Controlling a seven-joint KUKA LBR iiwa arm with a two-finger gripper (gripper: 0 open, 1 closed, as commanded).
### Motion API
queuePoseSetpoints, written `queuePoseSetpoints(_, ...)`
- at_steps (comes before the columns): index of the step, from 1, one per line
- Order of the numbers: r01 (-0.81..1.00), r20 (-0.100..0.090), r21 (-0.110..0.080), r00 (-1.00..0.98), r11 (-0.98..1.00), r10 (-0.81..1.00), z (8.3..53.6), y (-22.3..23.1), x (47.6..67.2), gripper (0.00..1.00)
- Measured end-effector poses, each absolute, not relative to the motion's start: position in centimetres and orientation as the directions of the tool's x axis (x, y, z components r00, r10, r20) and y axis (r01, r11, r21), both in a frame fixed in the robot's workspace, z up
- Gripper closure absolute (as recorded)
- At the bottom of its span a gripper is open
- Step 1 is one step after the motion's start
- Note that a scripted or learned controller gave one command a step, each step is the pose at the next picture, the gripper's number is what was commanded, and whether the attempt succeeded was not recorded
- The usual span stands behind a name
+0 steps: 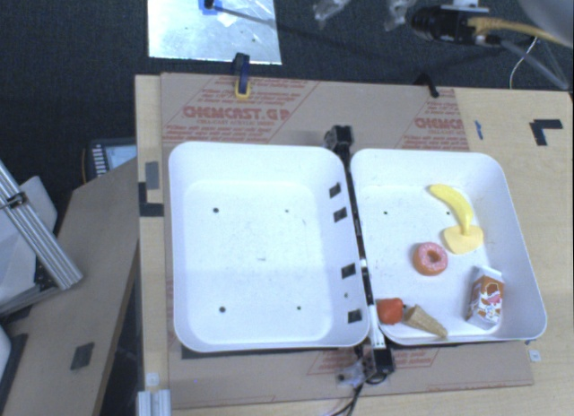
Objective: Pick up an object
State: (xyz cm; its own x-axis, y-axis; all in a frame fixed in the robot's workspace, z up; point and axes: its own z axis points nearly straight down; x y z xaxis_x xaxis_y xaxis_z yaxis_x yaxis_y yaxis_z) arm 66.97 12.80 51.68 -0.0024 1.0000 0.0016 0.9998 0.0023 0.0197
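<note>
Gripper (368,4) aloft (fingers splayed), round doughnut (430,259)

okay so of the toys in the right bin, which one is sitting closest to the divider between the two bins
The orange-and-tan ice cream cone toy, lying at the near edge of the right bin, its orange end almost against the divider. The pink donut, yellow banana and small carton sit farther right.

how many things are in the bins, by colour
yellow: 1, the banana
pink: 1, the donut
orange and tan: 1, the cone
white and brown: 1, the carton
total: 4, all in the right bin
</note>
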Motion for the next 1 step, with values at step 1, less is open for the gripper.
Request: queuePoseSetpoints(1,1.000,-0.002,-0.016,-0.001,0.001,1.000,32.17,13.63,66.65,0.00)
